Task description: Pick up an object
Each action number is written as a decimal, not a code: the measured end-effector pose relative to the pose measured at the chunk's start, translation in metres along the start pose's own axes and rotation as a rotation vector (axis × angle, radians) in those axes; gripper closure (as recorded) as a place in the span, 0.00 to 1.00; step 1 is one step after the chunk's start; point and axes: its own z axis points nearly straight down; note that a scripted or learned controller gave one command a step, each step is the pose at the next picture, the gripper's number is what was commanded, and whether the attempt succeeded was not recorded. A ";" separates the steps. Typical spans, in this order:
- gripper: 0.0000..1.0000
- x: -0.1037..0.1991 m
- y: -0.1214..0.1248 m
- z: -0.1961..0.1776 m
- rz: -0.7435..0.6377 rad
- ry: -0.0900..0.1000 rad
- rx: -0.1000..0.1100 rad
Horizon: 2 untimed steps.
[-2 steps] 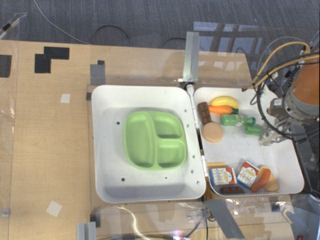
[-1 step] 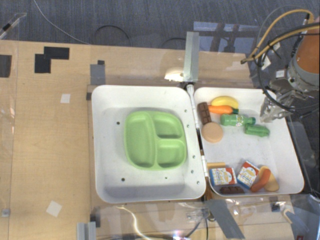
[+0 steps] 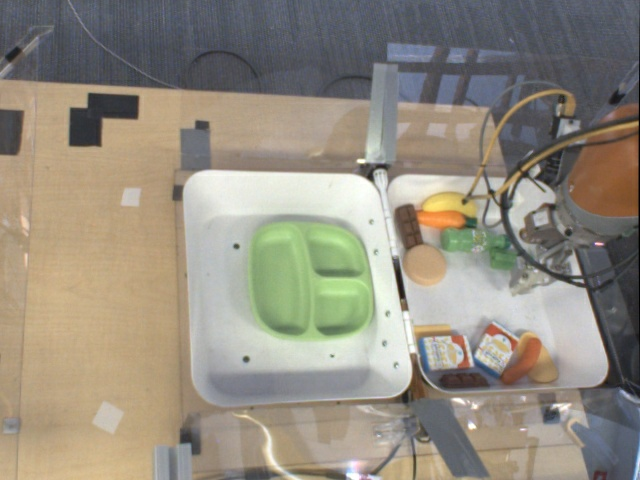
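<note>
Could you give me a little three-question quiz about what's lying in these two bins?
1. True or false: the green divided plate lies in the left bin.
2. What touches the yellow toy on its near side? A) orange carrot B) blue ball C) red cup
3. Which bin does the arm hang over?

Key: 1 true; 2 A; 3 the right bin.

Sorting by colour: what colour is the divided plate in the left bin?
Light green plate, clearest in the camera view.
</note>
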 end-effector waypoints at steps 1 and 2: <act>1.00 -0.005 -0.057 -0.152 -0.167 0.007 0.022; 1.00 -0.011 -0.007 -0.053 -0.502 0.000 0.001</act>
